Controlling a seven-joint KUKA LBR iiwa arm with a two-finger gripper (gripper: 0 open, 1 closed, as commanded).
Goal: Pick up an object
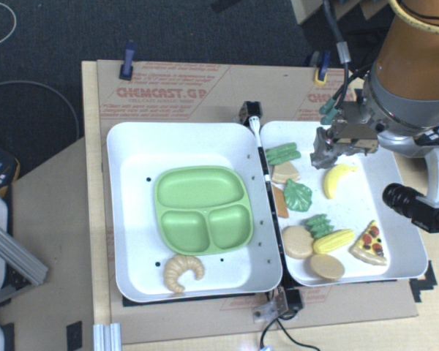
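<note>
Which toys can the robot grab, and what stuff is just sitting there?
To grab: banana, pizza, corn, croissant, green beans, leaf, cookies; gripper hovers nearby.
Just there: green tray, bins, clamps.

A brown board (168, 93) with red letters lies on the worktop. Two blue clips (127, 58) hold its far edge. The left bin (124, 196) and the right bin (406, 254) sit side by side on the board. A black clip (250, 112) joins the bins at the far end. The floor (51, 20) is dark carpet, and a thin white wire (4, 28) curls on it at the left.
</note>
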